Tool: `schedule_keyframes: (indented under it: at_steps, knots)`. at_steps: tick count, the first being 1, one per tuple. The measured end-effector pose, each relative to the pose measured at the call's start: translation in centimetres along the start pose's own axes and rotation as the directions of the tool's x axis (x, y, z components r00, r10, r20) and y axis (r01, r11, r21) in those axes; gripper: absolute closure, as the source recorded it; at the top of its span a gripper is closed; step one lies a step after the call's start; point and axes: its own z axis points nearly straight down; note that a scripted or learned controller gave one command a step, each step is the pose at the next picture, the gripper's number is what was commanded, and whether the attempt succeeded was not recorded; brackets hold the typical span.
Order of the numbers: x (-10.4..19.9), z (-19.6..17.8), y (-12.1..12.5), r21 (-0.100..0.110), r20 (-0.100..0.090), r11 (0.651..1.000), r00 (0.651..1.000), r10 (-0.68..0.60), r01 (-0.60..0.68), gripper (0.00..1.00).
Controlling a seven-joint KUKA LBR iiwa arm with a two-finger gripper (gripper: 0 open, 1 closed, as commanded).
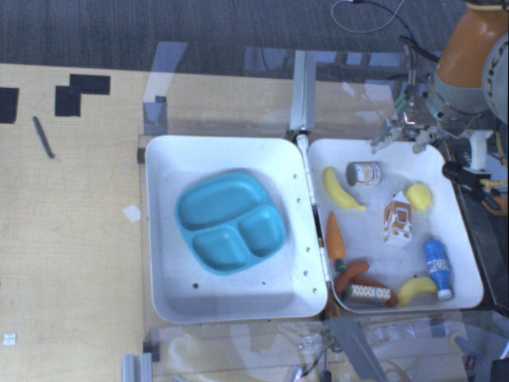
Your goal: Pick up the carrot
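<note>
The carrot (335,237) is orange and slim, lying lengthwise along the left wall of the right bin (460,213), tip pointing away from me. My gripper (400,140) hangs over the far edge of that bin, well up and right of the carrot. Its fingers are spread open with nothing between them. The grey arm with its orange band (469,34) comes in from the upper right.
Around the carrot lie a banana (342,191), a small can (363,173), a lemon (419,196), a carton (398,221), a blue bottle (437,267), a reddish sausage (351,274) and a second banana (415,289). The left bin (159,213) holds a blue divided plate (231,221).
</note>
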Motion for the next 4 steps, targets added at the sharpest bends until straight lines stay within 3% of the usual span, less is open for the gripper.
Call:
schedule_keyframes:
  at_steps: [1,2,3,4]
  knots:
    - [5.2,10.2,-0.3,-0.005,0.000,0.998,0.998,-0.070,0.070,0.00]
    - [6.0,11.2,-10.7,-0.006,-0.001,0.999,0.999,0.039,-0.039,0.00]
    - [6.0,11.1,-17.7,-0.013,-0.002,0.983,0.983,0.185,-0.185,0.00]
    - [6.1,9.9,-17.4,-0.020,-0.003,0.983,0.983,0.183,-0.183,1.00]
